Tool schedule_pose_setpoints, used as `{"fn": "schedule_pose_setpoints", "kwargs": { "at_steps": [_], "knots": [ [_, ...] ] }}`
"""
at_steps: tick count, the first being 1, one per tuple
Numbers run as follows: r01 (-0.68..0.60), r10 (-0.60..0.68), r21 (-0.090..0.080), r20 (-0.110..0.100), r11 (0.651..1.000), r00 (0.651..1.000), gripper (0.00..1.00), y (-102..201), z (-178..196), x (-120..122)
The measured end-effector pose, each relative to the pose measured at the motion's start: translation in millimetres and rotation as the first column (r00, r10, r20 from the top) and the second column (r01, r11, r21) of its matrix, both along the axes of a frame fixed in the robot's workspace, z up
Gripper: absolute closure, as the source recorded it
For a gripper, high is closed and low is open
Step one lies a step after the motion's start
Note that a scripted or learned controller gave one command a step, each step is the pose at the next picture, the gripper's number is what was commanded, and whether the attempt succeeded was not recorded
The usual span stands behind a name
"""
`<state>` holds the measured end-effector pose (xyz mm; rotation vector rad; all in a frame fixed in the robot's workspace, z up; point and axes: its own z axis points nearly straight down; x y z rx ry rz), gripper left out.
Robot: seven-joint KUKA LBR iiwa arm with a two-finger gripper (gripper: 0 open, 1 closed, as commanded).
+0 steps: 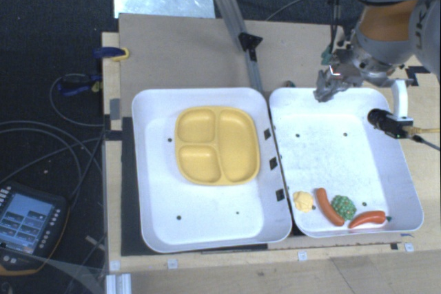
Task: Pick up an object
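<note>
Bench (179, 51) tan, floor (48, 3) seemingly dark carpet

Matt plastic bins (207, 217) (yellow tray (215, 145) glossy)

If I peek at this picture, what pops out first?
Probably the yellow tray with three sections, sitting in the middle of the left bin. Next, the little heap of toy food in the near corner of the right bin: two sausages, something green and a pale yellow piece. The gripper hangs over that bin's far edge, well away from the food.
</note>
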<state>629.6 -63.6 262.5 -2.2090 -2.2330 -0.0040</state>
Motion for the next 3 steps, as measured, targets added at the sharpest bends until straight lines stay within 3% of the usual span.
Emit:
{"fn": "schedule_pose_setpoints", "kwargs": {
  "at_steps": [3],
  "knots": [
    [0.0, 0.0, 0.0, -0.004, 1.0, 1.0, 1.0, 156.4, -32.4, -75.3]
  ]
}}
